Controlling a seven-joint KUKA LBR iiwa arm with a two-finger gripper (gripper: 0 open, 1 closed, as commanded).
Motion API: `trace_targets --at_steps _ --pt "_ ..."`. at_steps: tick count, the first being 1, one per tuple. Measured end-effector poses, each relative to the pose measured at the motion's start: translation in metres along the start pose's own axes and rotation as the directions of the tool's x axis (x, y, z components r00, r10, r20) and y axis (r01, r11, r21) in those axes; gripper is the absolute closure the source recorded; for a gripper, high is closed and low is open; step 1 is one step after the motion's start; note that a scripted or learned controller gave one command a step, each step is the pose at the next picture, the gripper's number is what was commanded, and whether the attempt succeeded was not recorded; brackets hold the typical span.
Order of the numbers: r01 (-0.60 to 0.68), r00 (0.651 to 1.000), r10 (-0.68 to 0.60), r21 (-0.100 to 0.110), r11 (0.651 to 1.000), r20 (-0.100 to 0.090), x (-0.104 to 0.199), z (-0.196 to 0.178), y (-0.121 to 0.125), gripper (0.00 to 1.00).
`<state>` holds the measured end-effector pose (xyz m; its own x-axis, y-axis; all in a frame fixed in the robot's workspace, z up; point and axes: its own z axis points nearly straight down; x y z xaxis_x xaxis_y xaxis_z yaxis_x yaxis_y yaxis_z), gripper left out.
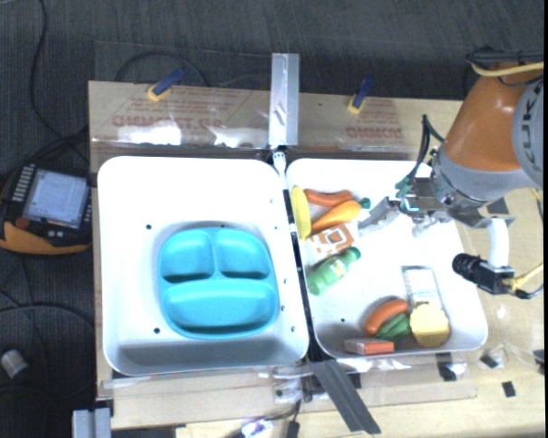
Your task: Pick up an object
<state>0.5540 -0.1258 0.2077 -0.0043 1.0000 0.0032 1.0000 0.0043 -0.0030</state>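
The right bin (470, 272) holds several toy foods. At its left wall lie a yellow banana (300, 210), two orange carrots (336, 206), a small orange-and-white carton (332, 237) and a green bottle (331, 270). Near the front sit a white box (420, 286), a yellow block (429, 325), an orange and a green vegetable (388, 319), and a red bar (370, 346). My gripper (400, 220) hangs over the bin's upper middle, just right of the carrots. It is open, with bare white bin floor between its fingers.
The left bin (128, 245) holds a blue divided tray (219, 276). A metal divider post (284, 89) stands at the back between the bins. The grey and orange arm (489, 144) covers the right bin's far right corner. A handheld device (46, 208) lies left of the bench.
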Motion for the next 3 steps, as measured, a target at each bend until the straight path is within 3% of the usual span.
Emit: trace_targets --at_steps 1,2,3 --pt "-0.038 0.999 0.038 0.001 0.999 0.005 0.012 0.09 0.049 0.0" --pt "-0.094 0.996 0.094 -0.013 0.996 0.008 0.019 0.118 0.037 0.0" --pt "-0.351 0.936 0.351 -0.008 0.936 0.001 0.007 0.119 0.08 0.0"
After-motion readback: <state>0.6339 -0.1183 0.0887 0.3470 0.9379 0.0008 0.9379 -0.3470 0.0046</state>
